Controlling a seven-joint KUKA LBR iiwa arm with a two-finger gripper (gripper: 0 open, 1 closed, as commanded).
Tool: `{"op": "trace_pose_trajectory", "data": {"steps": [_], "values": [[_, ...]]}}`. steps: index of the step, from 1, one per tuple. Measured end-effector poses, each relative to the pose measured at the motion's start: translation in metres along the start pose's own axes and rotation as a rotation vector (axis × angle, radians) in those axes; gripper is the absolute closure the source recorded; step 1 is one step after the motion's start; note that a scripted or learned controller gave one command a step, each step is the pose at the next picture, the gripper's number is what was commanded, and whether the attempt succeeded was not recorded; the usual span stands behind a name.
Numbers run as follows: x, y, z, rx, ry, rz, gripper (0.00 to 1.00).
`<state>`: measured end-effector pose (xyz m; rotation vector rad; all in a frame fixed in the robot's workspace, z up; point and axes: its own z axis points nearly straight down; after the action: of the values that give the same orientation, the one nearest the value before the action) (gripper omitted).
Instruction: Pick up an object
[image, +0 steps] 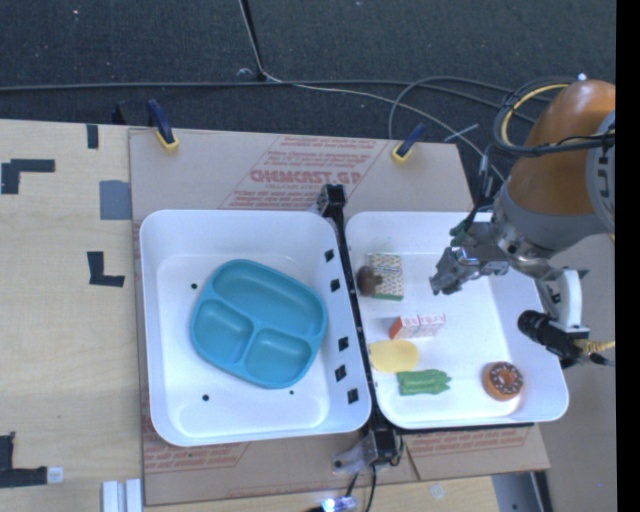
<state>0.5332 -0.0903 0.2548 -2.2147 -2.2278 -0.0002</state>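
Right white plastic bin (520, 300), centre-right: grey two-finger hand (447, 277) poised above small red-and-white carton (417, 325), seemingly lined up for descent; finger opening indiscernible, nothing visibly held.

Arm: grey KUKA arm (555, 190) reaching in from the right side of the camera view, upper right of frame, its body slanting down and to the left.
Orange band: a broad orange section (578, 110) sits at the top of the visible arm, above the grey wrist.
Wrist: grey and rounded, with dark cables looping above and beside it.
Gripper: gripper (447, 280) at the arm's lower-left end, dark, pointing down and left.
Gripper contents: nothing seen between its tips.
Fingers: too dark and small to tell their spread.
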Motion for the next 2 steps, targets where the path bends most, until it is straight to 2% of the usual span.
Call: {"op": "trace_pose_trajectory", "data": {"steps": [2], "values": [[0.099, 0.058, -0.001, 0.000, 0.001, -0.001, 1.00]]}}
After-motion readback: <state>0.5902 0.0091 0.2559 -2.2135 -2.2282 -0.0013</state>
